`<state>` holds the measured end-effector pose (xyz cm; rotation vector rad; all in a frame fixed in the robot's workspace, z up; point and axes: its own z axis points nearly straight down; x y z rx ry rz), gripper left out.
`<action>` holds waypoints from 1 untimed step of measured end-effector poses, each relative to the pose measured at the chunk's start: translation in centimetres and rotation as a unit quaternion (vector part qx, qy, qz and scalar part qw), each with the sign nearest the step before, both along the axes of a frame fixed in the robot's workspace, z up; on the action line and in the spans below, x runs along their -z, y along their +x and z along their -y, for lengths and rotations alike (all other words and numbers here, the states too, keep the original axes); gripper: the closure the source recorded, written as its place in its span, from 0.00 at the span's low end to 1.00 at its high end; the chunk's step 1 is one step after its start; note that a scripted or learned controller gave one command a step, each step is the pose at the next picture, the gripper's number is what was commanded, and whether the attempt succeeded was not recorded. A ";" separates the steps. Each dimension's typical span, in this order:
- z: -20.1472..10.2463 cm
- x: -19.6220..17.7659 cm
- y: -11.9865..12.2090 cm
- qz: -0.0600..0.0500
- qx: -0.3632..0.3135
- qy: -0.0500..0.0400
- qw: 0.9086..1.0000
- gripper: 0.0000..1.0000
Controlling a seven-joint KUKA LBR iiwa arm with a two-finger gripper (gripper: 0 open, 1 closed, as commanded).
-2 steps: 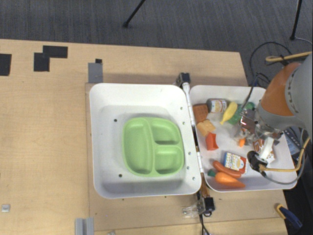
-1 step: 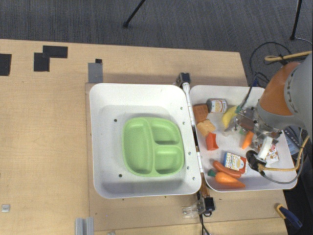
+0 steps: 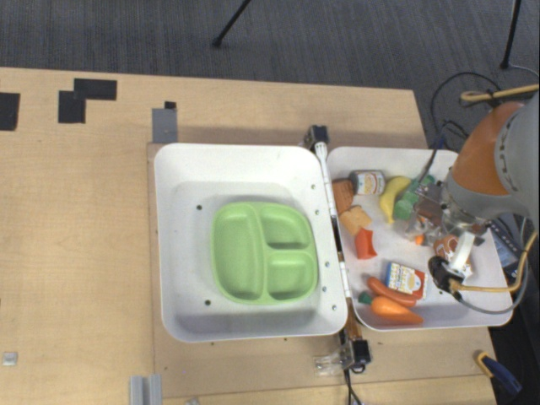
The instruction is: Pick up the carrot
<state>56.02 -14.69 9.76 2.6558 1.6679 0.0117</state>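
Note:
The carrot [image 3: 395, 309] is orange and lies on its side at the front edge of the right bin [image 3: 485, 315], just below a small orange and white carton [image 3: 404, 279]. A green stub shows at its left end. My gripper [image 3: 428, 219] hangs over the middle right of that bin, well behind the carrot and apart from it, close to a green item [image 3: 409, 202] and a banana [image 3: 392, 194]. The arm's wrist hides the bin floor under it.
The right bin also holds a small can [image 3: 367, 182], a bread-like piece [image 3: 354, 218] and a red piece [image 3: 364, 243]. The left bin [image 3: 169, 251] bears a green divided plate [image 3: 263, 251]. A cable [image 3: 481, 289] loops by the bin's right rim.

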 end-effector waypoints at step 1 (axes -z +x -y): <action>-5.8 -8.6 5.0 -0.004 0.067 0.001 0.998 1.00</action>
